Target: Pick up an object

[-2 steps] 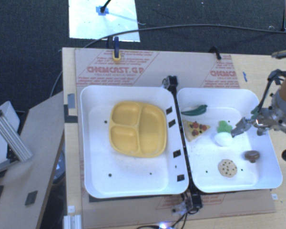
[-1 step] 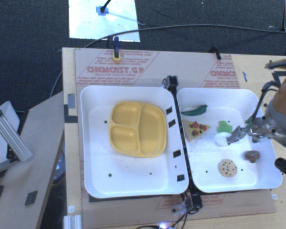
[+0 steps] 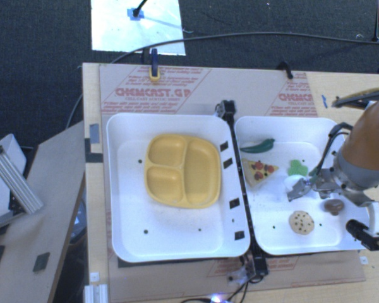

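We see the worktop [image 3: 196, 84], a tan board with red CHEMCAST lettering, mid frame. Left white bin [image 3: 123, 188] holds a yellow divided plate [image 3: 182, 170], three compartments, lying flat. Black clips [image 3: 234, 202] run along the seam between it and the right white bin [image 3: 271, 242]. A blue-and-yellow clamp [image 3: 153, 65] sits on the board's upper edge. A white sheet [image 3: 136, 17] with blue tape lies on dark carpet [image 3: 31, 43], upper left. Black cable [image 3: 271, 36] crosses the top. Aluminium rail [image 3: 9, 175] at left edge.
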Controlling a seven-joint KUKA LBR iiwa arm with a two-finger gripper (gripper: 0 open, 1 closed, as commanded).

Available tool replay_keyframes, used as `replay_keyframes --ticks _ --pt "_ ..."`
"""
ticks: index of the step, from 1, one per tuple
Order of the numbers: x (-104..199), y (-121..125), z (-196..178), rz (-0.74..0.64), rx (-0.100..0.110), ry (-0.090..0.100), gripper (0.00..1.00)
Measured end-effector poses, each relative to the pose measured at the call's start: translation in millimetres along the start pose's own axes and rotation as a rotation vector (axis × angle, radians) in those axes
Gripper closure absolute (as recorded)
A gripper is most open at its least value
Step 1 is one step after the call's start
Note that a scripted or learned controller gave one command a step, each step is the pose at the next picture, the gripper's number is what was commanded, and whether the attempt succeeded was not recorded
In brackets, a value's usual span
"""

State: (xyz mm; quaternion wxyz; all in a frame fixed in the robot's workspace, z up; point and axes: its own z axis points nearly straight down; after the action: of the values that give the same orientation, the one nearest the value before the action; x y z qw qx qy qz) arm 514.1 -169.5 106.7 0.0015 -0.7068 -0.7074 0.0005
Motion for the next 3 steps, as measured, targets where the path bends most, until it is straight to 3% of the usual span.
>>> replay_keyframes --ticks 1,3 --pt "-1 1 -14 0.001 -0.005 -0.002 1.00" --pt "5 -1 -119 -0.004 -0.009 -0.003 1.00"
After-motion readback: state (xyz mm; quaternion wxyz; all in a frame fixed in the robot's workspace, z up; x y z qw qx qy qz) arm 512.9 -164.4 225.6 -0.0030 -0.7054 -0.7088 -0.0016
